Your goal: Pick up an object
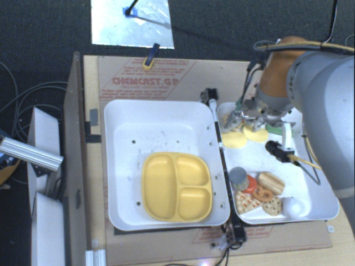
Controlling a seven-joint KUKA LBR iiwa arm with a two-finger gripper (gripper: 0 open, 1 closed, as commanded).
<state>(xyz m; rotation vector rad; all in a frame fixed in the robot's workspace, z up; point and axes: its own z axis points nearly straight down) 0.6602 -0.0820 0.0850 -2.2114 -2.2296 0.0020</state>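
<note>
Bins side by side on the bench, and the arm point(310, 87) is leaning in from the right, its orange band showing above the wrist. The gripper point(244, 119) is down low over the far end of the right bin point(321, 201), right above a pale yellow round piece point(235, 139) lying on the bin floor. Whether it has clamped on anything, I cannot tell from here; the wrist hides too much. A second yellow piece point(257, 133) sits just beside the first, with a bit of green point(274, 129) peeking out next to it, partly under the arm. A black cable end point(277, 150) dangles over the middle of that bin.

Nearer me, in the same bin, there is a little cluster of toy food: a grey can point(238, 176), something red point(251, 183), a hot-dog bun point(271, 182), a pretzel point(263, 194), a waffle point(246, 202), a cracker-like piece point(272, 206) and a white round thing point(292, 206), all packed close together, several touching.

The left bin point(127, 126) holds a yellow divided tray point(176, 185), lying flat toward the near side.
</note>
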